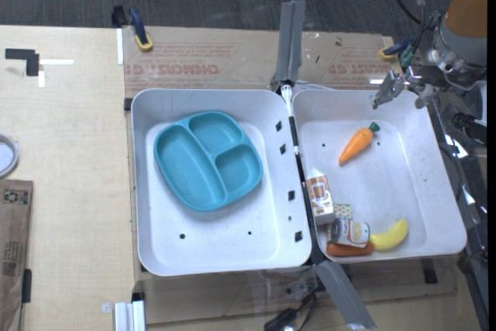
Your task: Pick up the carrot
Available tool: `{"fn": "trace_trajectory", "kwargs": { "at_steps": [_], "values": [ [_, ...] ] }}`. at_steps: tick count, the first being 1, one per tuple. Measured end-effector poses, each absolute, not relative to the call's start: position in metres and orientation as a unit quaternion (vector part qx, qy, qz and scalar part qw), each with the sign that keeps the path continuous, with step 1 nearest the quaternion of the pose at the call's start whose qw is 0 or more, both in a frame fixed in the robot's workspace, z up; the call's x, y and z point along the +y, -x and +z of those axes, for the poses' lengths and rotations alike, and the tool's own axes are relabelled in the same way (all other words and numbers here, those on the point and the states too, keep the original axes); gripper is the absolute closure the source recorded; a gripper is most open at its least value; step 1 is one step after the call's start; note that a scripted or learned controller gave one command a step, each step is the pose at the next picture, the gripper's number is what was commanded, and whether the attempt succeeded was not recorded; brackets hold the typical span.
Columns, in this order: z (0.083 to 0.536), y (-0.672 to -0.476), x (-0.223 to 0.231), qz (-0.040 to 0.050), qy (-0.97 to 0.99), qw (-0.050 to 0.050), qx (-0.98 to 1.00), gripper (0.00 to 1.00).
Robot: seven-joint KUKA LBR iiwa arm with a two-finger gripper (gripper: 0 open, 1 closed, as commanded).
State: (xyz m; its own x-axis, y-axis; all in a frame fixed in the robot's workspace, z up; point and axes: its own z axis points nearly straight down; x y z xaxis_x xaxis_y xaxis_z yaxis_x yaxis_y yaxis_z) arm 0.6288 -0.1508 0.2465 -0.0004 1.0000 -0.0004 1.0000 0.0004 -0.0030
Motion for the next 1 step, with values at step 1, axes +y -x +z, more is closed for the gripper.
{"fn": "trace_trajectory", "kwargs": {
  "at_steps": [1],
  "values": [
    [0.109, -0.6333, -0.1846, -0.0031, 0.613, -0.006, -0.79, 0.0]
  ]
}}
